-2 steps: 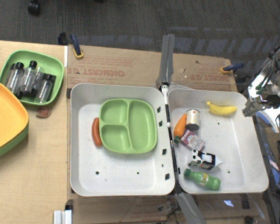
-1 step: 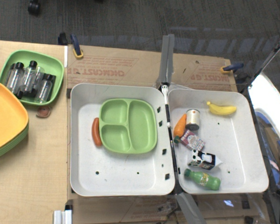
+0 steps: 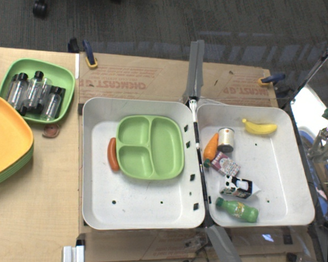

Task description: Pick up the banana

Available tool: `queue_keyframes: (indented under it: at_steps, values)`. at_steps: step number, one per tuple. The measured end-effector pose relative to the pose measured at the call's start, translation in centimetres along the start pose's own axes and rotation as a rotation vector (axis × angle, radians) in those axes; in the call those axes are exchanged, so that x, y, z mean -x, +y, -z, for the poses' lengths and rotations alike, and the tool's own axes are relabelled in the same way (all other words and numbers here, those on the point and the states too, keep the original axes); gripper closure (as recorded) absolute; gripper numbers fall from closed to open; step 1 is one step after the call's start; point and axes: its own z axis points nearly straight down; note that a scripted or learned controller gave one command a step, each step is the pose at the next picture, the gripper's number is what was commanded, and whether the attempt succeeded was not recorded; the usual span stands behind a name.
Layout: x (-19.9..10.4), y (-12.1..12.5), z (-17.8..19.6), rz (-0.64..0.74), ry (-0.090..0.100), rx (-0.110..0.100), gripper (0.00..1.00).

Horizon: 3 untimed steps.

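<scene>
In the right bin's far corner, banana (image 3: 259, 126) hugs the wall (image 3: 239, 108), risking a deflected grab; claw state unclear.

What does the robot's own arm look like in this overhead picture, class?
The grey metal robot arm shows as a narrow, blurred piece at the picture's right edge, just beyond the right shallow white plastic bin. It looks dull grey with darker joints and pale glints. Markings, cables and the shape of its end are too blurred to tell.
</scene>
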Motion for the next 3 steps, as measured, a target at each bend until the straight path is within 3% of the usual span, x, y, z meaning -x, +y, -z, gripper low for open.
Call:
queue_keyframes:
  at_steps: [1, 2, 3]
  values:
    - [-4.1, 2.4, 4.0, -0.509, -0.001, 0.000, 1.00]
    - [-0.6, 1.1, 9.4, -0.775, -0.001, 0.000, 1.00]
    - [-1.6, 6.5, 14.4, -0.854, -0.001, -0.001, 1.00]
